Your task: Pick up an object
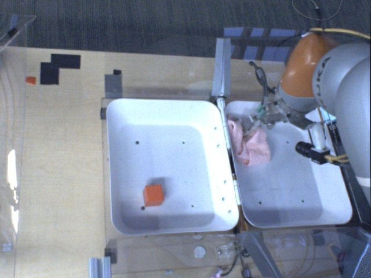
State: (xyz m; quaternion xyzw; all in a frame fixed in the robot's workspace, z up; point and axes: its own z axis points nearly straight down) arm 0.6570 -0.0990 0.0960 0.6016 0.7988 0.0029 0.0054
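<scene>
We see our gripper (259, 122) low in the right bin (301, 213), touching the pink cloth (253, 146); whether it grips, we cannot tell. Nothing is lifted yet.

Hidden and cut off

My arm (342, 80) runs off the right edge; my gripper (259, 119) is too small and cluttered to read, and it covers the top of the pink cloth (252, 146).

light: bright, even | shadows: soft | glare: left bench (11, 167) | focus: slightly soft, perhaps compression
</scene>
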